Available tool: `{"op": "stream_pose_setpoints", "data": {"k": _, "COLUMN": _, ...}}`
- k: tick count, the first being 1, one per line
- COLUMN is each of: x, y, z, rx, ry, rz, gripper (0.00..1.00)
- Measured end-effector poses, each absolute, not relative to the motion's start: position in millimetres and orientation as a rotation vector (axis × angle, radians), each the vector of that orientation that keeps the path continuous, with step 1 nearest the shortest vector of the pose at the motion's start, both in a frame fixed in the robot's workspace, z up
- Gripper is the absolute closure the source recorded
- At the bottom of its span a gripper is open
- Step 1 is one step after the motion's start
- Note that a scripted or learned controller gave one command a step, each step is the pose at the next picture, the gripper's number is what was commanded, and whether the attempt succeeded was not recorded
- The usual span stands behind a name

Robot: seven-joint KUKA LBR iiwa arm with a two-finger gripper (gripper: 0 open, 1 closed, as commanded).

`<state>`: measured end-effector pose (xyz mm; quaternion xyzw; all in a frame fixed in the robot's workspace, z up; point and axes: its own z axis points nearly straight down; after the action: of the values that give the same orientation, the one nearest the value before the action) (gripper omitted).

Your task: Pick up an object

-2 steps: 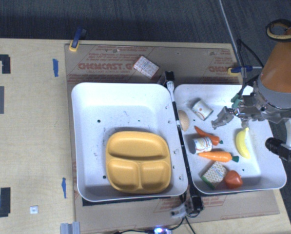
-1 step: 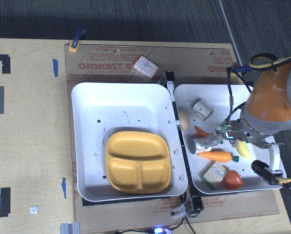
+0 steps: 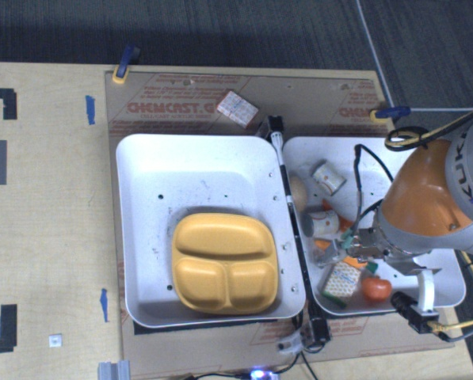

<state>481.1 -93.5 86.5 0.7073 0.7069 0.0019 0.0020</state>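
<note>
Reaching into the right bin (image 3: 452, 285), the arm (image 3: 426, 200) sets its tool (image 3: 356, 248) low over the clutter (image 3: 331, 228) beside a red ball (image 3: 376, 290), but its grip cannot be told, so the pick seems unfinished.

Glossy yellow plastic tray (image 3: 224, 263) in smooth white plastic bin (image 3: 141, 212).

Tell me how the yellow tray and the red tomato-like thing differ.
The yellow tray lies in the left bin; the red tomato-like thing sits in the right bin. The tray is far larger. The tray is flat with three compartments; the red thing is round. Both rest near their bins' front edges.
</note>
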Motion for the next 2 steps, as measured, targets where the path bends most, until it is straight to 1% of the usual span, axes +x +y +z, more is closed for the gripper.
{"op": "stream_pose_setpoints", "data": {"k": 1, "x": 482.5, "y": -93.3, "z": 96.6, "rx": 2.217, "ry": 2.216, "rz": 0.011, "gripper": 1.00}}
{"op": "stream_pose_setpoints", "data": {"k": 2, "x": 480.4, "y": -51.5, "z": 204.6, "rx": 2.219, "ry": 2.222, "rz": 0.002, "gripper": 1.00}}
